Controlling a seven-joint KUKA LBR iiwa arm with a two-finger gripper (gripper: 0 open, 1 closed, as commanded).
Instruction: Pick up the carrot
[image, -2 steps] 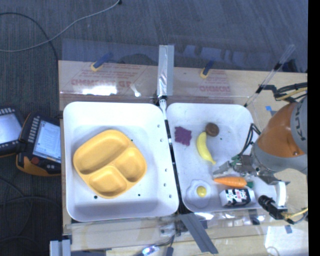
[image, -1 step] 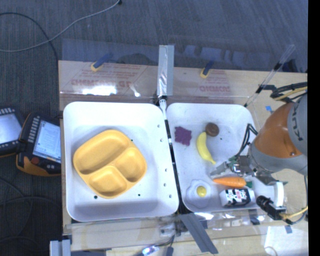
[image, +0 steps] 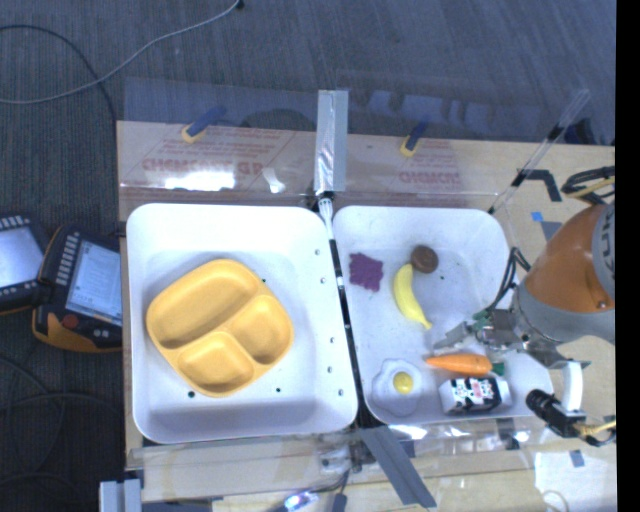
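From the overhead camera view, the carrot (image: 461, 363) lies on its side near the front right of the right-hand bin (image: 480, 225), its pointed end toward the bin's middle and its thick end toward the right wall. The gripper (image: 484, 331) hangs just above and slightly behind the carrot, at the end of the grey arm with its orange band (image: 572, 262); whether the pincer is wide or narrow I cannot tell, since the wrist parts overlap in a small cluttered patch. Nothing shows the carrot caught yet, so I judge the grasp as not yet made. The main risk, as I see it, is crowding: a small black-and-white carton (image: 471, 394) lies touching or just beside the carrot's front edge, and a closing finger could land on it, or nudge the carrot so it rolls toward the bin wall. The carrot's tapered, round body could also slip out if it is pinched near the thin tip. A fried-egg toy (image: 400, 381) sits near the tip, a banana (image: 409, 294) lies behind, with a brown round piece (image: 424, 259) and a purple piece (image: 365, 270) farther back. The left bin (image: 160, 225) holds a yellow divided plate (image: 219, 325), well apart from the work.
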